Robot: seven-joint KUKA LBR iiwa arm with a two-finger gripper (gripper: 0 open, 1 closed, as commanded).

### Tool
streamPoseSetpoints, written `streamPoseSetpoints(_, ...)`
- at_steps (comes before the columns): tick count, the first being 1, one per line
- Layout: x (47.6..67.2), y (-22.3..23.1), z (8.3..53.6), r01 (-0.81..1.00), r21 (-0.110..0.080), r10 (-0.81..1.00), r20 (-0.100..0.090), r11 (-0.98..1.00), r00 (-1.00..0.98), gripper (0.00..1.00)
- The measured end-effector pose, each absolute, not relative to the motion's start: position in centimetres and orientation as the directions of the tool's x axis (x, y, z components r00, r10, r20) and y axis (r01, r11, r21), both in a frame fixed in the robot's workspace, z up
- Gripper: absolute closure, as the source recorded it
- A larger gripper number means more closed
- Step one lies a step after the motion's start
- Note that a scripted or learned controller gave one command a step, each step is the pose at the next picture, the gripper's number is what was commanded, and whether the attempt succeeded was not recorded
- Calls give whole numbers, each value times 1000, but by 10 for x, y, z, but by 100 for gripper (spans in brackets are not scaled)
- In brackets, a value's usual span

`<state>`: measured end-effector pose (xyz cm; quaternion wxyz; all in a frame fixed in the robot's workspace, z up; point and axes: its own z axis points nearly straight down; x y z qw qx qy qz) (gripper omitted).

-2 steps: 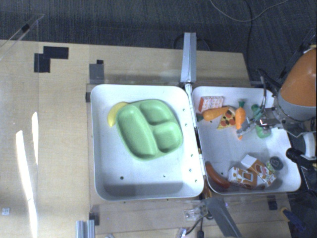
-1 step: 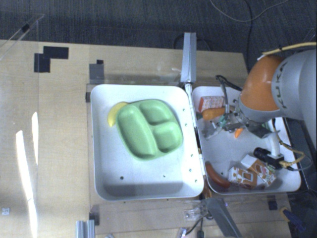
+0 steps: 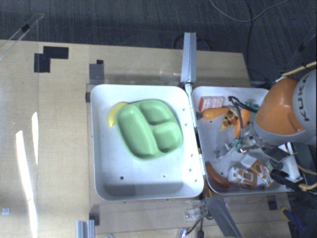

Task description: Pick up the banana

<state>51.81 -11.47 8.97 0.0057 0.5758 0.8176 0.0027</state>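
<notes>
Grey gripper (image 3: 240,146) hardware hangs low over the middle of the right bin (image 3: 224,89). Whether it is open or closed cannot be told, and nothing is seen held in it. The arm (image 3: 280,111), with its orange band, enters over that bin's right wall.

Right bin contents around the gripper:
- A patterned packet (image 3: 250,175) lies just beside it toward the near wall.
- A brown sausage (image 3: 216,175) lies at the near-left corner.
- An orange carrot (image 3: 217,114) and a red-and-white box (image 3: 211,103) lie near the far-left corner.

The two bins meet along one shared edge; a metal post (image 3: 189,57) stands at its far end.

The left bin (image 3: 99,157) holds a green divided plate (image 3: 148,128), set toward the far side and tilted off square to the walls.

The banana (image 3: 115,114) is in the left bin, well apart from the gripper, at the plate's far-left rim.
- Colour: plain yellow.
- Visible part: one short curved section, touching the plate's rim.
- The plate hides the rest.

Clearances at the banana:
- Left: a strip of bare white floor separates it from the left wall.
- Far side: bare floor up to the rounded far-left corner.
- Right and near side: the plate's rim blocks it.

A wide band of bare floor runs along the left bin's near wall. The wooden bench (image 3: 49,157) lies to the left of the bins.
</notes>
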Motion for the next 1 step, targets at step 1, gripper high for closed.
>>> streamPoseSetpoints(1,560,-129,89,941,12,941,-5,339,-339,0)
